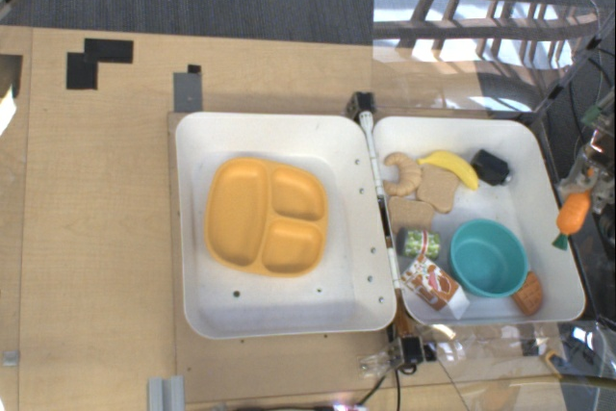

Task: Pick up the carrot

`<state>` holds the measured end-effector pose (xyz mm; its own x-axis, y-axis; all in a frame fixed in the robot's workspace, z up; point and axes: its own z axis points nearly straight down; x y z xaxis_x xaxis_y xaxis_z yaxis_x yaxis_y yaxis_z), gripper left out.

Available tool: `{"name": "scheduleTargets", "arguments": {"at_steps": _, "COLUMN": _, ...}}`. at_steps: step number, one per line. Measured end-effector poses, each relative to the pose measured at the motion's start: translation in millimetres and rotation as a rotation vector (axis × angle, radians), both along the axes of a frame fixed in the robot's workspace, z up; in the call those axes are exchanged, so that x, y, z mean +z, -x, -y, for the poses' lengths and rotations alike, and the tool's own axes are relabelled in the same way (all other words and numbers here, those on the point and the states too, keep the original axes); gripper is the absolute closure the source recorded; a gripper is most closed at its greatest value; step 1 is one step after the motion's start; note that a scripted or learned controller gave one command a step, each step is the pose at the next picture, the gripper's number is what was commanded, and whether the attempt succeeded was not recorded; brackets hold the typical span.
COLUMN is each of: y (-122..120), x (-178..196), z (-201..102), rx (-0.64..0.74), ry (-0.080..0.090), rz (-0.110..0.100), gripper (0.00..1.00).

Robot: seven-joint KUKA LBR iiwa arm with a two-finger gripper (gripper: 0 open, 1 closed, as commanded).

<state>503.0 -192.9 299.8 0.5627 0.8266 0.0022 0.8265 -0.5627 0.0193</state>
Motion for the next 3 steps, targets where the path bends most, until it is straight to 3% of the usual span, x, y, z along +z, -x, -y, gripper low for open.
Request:
{"name": "scheduleTargets", "arguments": {"at_steps": 1, "y": 0, "x": -6, "z": -5, "rx": 0.007, "ry": -0.006, "rz": -0.011, "gripper": 0.0}}
{"name": "scheduleTargets", "arguments": {"at_steps": 2, "y": -50, "x": -187, "z": -4, "rx": -0.283, "ry": -0.014, "rz": -0.026, "gripper": 0.0}}
{"name": "scheduleTargets", "arguments": {"at_steps": 3, "y": -67, "x": -208, "z": -6, "rx": -0.359, "ry": -0.004, "rz": -0.005, "gripper": 0.0}}
